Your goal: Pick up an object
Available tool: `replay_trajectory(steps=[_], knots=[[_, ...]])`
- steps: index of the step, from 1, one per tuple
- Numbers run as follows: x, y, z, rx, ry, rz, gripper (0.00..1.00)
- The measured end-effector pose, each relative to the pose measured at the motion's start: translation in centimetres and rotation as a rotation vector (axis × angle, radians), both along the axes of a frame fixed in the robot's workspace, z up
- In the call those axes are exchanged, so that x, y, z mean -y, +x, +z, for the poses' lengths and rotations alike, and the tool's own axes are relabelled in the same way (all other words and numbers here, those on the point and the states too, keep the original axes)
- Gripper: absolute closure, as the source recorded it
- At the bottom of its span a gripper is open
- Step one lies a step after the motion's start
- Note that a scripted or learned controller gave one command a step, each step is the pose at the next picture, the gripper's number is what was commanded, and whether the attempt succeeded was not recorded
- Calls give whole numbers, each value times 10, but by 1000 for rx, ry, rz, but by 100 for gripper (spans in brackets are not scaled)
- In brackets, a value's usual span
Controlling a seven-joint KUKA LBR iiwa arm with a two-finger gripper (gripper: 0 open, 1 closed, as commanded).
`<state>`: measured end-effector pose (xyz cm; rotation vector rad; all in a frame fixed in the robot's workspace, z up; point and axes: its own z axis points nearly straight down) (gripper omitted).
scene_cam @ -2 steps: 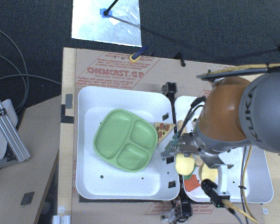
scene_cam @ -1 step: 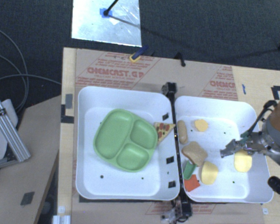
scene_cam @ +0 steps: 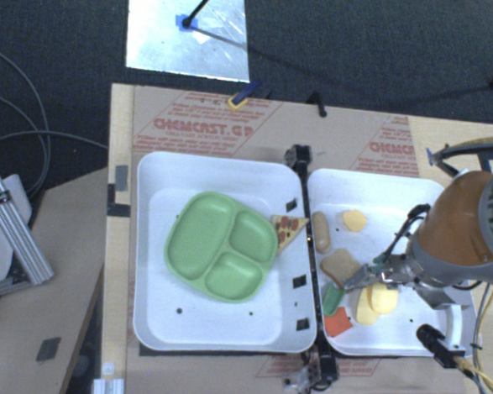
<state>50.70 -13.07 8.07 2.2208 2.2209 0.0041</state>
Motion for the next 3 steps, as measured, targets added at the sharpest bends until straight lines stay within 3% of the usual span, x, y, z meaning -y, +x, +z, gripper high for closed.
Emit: replay_trajectory(steps=[1, 2, 3], knots=[[-42, 53, 161, 19, -3, 11, 0], [-34, 126, 3, 0, -3, 7, 0], [5, 164, 35, 6, -4, 2, 0]])
